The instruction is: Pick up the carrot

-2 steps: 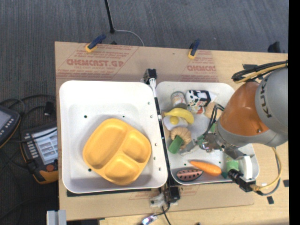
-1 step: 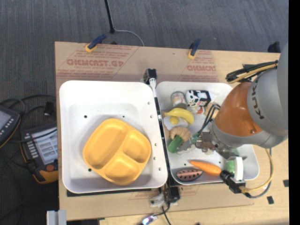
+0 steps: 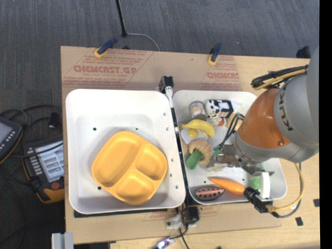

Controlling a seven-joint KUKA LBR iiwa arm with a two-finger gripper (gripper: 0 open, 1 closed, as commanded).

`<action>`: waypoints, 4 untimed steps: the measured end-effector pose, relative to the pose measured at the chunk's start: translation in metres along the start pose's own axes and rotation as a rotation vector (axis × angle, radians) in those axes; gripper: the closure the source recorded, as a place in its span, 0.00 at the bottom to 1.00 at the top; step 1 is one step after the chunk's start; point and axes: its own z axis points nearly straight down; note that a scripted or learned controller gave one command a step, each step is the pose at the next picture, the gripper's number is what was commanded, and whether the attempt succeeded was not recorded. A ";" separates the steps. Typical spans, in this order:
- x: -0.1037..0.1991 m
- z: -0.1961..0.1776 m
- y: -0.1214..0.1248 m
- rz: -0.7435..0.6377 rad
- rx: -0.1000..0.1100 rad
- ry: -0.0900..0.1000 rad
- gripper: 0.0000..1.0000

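Orange and tapered, the carrot (image 3: 226,184) lies flat near the lower edge of the right bin (image 3: 280,183), its thick end toward the frame's right and its tip pointing left. Just below its tip sits a dark reddish slice with seeds (image 3: 209,193). Above the carrot, the gripper (image 3: 224,155) sits low in the middle of the bin under the arm's orange band (image 3: 261,124); whether it is released or clenched cannot be told from this angle, and nothing is seen in its grasp. To its left lie a tan and green toy (image 3: 197,153) and, higher, a yellow banana (image 3: 198,126), with a black-and-white cow figure (image 3: 218,108) near the bin's upper rim. In the left bin (image 3: 83,113) rests a yellow divided plate (image 3: 129,166).
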 end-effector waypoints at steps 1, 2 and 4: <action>0.000 0.001 -0.001 0.000 0.003 0.000 0.00; 0.000 -0.005 -0.002 0.001 0.010 0.001 1.00; -0.015 -0.031 -0.006 0.723 0.022 -0.002 0.00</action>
